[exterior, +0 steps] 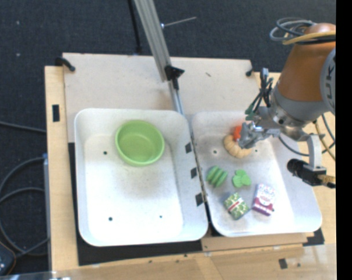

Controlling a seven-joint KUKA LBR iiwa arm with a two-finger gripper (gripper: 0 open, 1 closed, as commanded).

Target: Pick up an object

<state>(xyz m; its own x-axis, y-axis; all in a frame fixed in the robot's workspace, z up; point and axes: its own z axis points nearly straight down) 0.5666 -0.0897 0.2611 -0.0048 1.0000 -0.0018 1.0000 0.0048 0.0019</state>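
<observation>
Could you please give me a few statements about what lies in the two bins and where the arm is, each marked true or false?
1. The round green plastic bowl sits in the left white bin. True.
2. The tool hovers over the left bin. False: it is over the right white bin, at the tan ring-shaped pastry toy.
3. The ridged green oval toy lies beside the flat green clover-shaped piece. True.
4. The pink and white packet rests inside the bowl. False: it lies in the right bin, next to the small green wrapped block.
5. The bowl holds several toys. False: nothing can be seen inside it.
</observation>
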